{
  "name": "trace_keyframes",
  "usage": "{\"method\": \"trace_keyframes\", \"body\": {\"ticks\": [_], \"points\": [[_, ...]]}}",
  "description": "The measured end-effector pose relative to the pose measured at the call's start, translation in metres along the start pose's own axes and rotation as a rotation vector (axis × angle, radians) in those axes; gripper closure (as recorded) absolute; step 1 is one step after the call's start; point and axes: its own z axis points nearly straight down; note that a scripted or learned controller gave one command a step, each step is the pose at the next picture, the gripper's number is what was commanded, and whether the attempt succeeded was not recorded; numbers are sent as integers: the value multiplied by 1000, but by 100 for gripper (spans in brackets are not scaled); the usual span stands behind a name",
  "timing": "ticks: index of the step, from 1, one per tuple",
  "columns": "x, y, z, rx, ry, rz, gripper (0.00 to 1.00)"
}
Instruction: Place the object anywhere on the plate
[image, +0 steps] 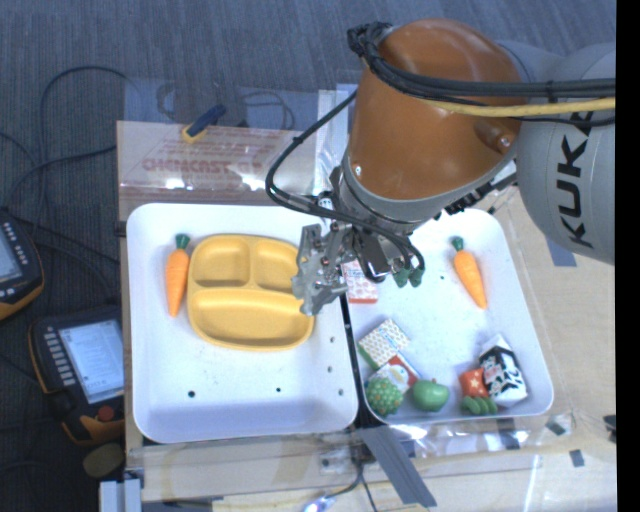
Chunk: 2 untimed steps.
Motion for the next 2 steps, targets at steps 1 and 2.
{"method": "trace_keyframes", "body": {"ticks": [1,2], "points": [[-63,70,15,0,2,156,100],[-63,69,15,0,1,157,0]]}}
